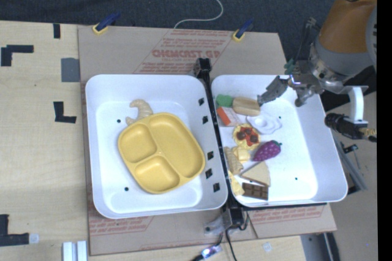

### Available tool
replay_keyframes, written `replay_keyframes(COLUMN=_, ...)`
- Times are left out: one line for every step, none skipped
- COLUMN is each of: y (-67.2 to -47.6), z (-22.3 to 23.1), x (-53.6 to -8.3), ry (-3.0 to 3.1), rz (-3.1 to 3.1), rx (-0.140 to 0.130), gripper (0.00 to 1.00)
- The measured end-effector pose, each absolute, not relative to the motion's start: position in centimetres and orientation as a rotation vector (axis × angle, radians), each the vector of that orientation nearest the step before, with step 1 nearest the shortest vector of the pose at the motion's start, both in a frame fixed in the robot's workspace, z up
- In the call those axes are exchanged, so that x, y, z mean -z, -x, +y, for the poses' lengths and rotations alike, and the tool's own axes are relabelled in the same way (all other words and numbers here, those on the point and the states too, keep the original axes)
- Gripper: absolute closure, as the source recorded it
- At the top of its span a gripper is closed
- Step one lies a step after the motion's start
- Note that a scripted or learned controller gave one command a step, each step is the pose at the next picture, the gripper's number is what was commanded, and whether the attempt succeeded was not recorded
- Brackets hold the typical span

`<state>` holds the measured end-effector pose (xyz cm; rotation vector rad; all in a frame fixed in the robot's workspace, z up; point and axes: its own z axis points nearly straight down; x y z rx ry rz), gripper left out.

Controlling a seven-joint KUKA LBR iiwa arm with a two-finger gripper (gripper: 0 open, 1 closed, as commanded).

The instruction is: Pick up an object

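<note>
My gripper hangs over the back of the right bin, open, with nothing between its fingers. Its left finger is just right of a tan bread roll. Along the bin's left side lie a green piece, an orange-red piece, a white object, a red and yellow pizza-like piece, purple grapes, a tan wedge and a brown chocolate bar.
The left bin holds a yellow divided plate and a small tan object behind it. Black clips join the bins at the middle wall. The arm's orange band rises at the right.
</note>
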<state>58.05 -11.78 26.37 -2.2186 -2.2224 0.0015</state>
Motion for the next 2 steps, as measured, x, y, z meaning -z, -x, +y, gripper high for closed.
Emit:
replay_keyframes(y=-58.6, z=-11.7, x=-20.1, ry=2.217, rz=-2.22, rx=-0.007, gripper=0.0)
replay_keyframes(y=-58.4, z=-11.8, x=-15.8, ry=2.218, rz=-2.221, rx=-0.006, gripper=0.0)
